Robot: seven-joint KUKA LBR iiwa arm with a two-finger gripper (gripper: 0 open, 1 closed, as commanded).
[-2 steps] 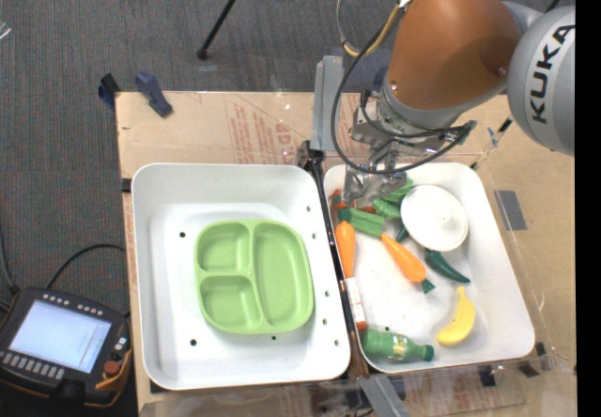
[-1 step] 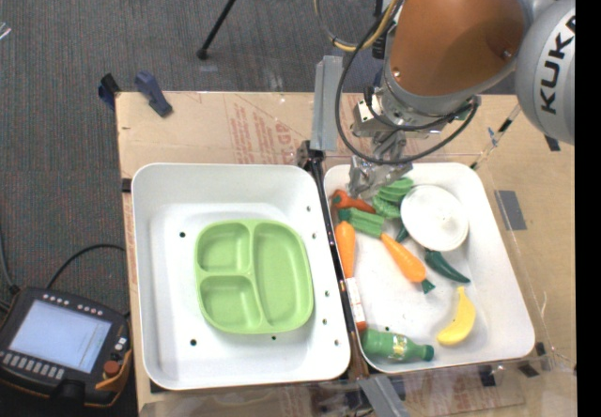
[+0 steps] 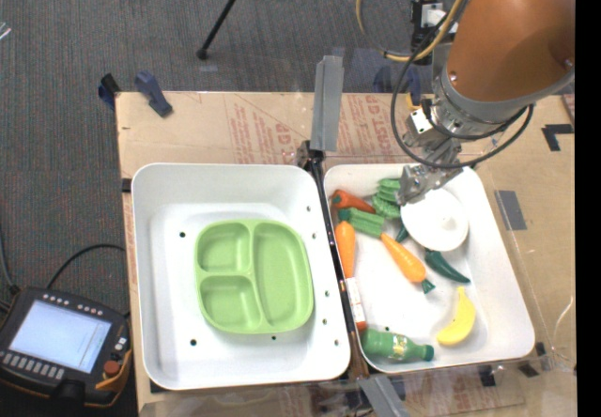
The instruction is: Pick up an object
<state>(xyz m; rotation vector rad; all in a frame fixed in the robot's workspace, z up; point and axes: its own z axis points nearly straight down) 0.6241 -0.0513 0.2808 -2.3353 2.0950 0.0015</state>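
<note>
Toys (image 3: 407,257), where are they?
They lie in the right bin (image 3: 502,307). The fingers (image 3: 420,185) hang over the back of that bin.

Are the fingers open or closed?
I can't tell. They look dark and small from up here.

What is right by them?
A white bowl (image 3: 437,223) is just under them, toward the front. Some green toys (image 3: 387,192) are just beside them on the left.

What else is in that bin?
One carrot (image 3: 407,257) lies near the bowl, in the middle. A second carrot (image 3: 346,246) lies along the left wall. A dark green toy (image 3: 447,267) is in front of the bowl. A banana (image 3: 457,319) is near the front. A green bottle (image 3: 396,346) lies on its side at the front edge.

What holds the fingers up?
A grey arm with a big orange band (image 3: 512,25). It comes in from the right.

And the other bin?
The left bin (image 3: 164,194) has a green tray (image 3: 254,276) in it. The tray has three parts.

What are the bins on?
They sit side by side on a brown desk (image 3: 216,129). A small screen (image 3: 58,335) lies on the floor at the front left.
</note>
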